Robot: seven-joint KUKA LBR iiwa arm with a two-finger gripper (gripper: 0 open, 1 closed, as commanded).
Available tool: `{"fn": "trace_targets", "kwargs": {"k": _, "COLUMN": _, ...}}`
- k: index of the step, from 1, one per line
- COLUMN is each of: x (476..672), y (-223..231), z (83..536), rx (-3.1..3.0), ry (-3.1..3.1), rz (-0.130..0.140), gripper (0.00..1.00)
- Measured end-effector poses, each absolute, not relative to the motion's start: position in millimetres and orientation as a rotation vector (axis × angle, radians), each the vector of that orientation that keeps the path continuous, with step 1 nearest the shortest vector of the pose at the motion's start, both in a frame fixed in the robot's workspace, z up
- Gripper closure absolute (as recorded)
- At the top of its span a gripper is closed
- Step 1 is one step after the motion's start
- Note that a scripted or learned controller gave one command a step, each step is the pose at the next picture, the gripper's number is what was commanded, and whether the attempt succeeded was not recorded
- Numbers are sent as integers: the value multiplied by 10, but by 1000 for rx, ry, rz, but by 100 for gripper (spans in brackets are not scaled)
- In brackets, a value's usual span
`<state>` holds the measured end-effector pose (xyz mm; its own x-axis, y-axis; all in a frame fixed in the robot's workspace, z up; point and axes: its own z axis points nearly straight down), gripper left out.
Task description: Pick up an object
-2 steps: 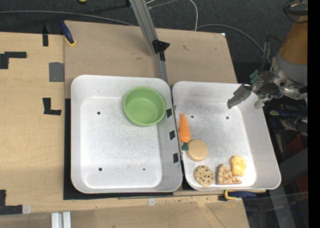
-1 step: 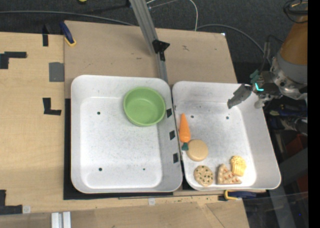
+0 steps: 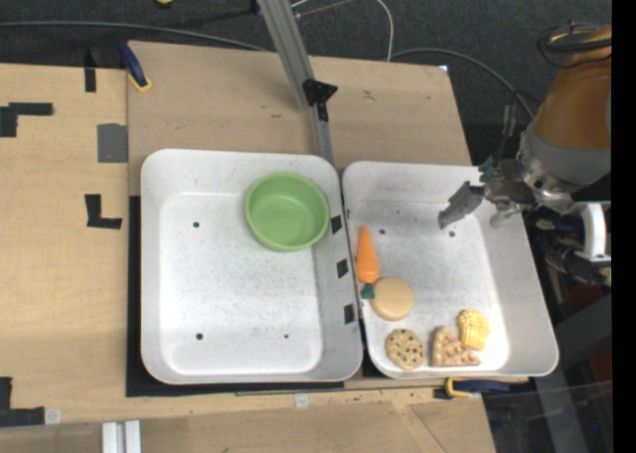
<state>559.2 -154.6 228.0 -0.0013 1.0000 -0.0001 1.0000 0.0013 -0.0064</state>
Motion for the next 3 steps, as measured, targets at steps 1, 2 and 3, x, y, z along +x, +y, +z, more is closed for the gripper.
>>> {"fn": "trace_targets", "kwargs": {"k": 1, "x": 5589, "y": -1444, "z": 1778, "rx": -2216, "ry": -2219, "rz": 7, "gripper": 0}}
{"fn": "trace_targets", "kwargs": {"k": 2, "x": 5532, "y": -1467, "z": 1325, "rx": -2217, "ry": -2219, "rz": 7, "gripper": 0}}
{"fn": "trace_targets", "kwargs": {"k": 3, "x": 5543, "y": -1459, "z": 1451, "rx": -2216, "ry": -2222, "rz": 3, "gripper": 100}}
